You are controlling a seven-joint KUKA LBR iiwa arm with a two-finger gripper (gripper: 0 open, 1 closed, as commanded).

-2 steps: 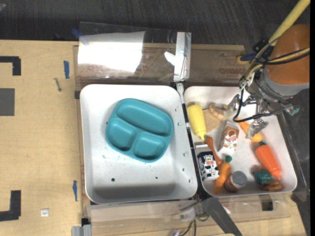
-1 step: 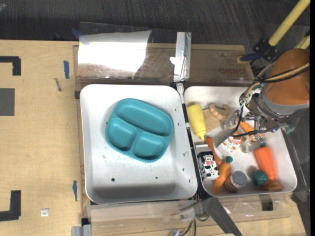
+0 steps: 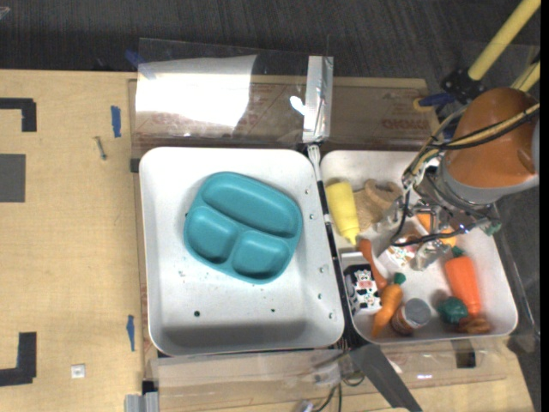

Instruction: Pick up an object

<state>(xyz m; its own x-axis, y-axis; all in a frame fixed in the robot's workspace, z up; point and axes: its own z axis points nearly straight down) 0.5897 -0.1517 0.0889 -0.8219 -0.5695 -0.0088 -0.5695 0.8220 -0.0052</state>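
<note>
The right bin (image 3: 508, 292) holds several small objects: a yellow bottle-shaped piece (image 3: 343, 210), a tan lump (image 3: 378, 197), an orange carrot (image 3: 464, 284), a smaller carrot-like piece (image 3: 387, 305), a black and white box (image 3: 363, 288), a grey can (image 3: 415, 313) and a green piece (image 3: 452, 311). My gripper (image 3: 423, 238) reaches down into the middle of this bin from the right, among cables, just above the objects. The arm's orange band (image 3: 494, 140) covers the bin's far right corner.
The left bin (image 3: 163, 221) carries a teal divided tray (image 3: 242, 225) in its middle. A clear plastic panel (image 3: 223, 97) stands behind the bins. Tan bench board (image 3: 64, 230) lies to the left. A yellow pole (image 3: 511, 26) crosses the upper right.
</note>
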